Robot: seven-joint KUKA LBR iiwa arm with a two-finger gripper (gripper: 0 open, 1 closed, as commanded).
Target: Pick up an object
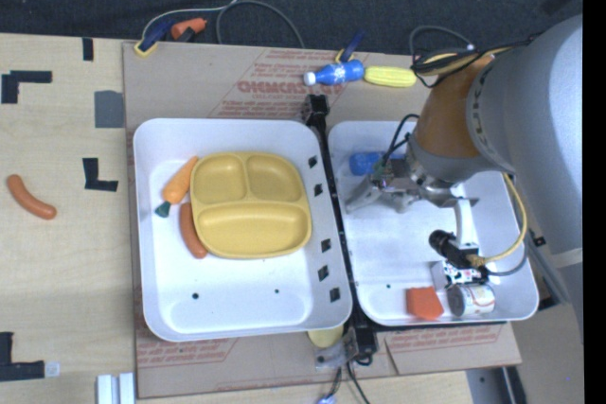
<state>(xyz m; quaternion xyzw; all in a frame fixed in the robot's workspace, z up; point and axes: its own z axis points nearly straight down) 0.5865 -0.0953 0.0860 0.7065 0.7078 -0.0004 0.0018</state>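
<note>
1. You have the hand [371, 189] low in the right bin [492, 309], near its upper-left corner and just beside the blue object [364, 163]; the grey fingers look spread apart, with nothing between them.
2. By my reading the blue object is the likeliest target (it lies closest to the fingertips), so centre the fingers over it before closing, and keep off the bin wall next to it.
3. Come down straight; a slanted approach would probably nudge the piece against the divider between the bins.
4. Close only once the piece sits squarely between both fingers, then lift slowly and check that it rises with you.
5. Right bin: besides the blue object, an orange block [425, 302] and a small can-like item [471, 298] lie near the front edge, well apart from the hand.
6. Left bin [151, 298]: a yellow divided tray [251, 204], with a toy carrot [177, 183] and a toy sausage [191, 233] touching its left side.
7. Another sausage [30, 197] lies on the counter [57, 279], outside both bins.
</note>
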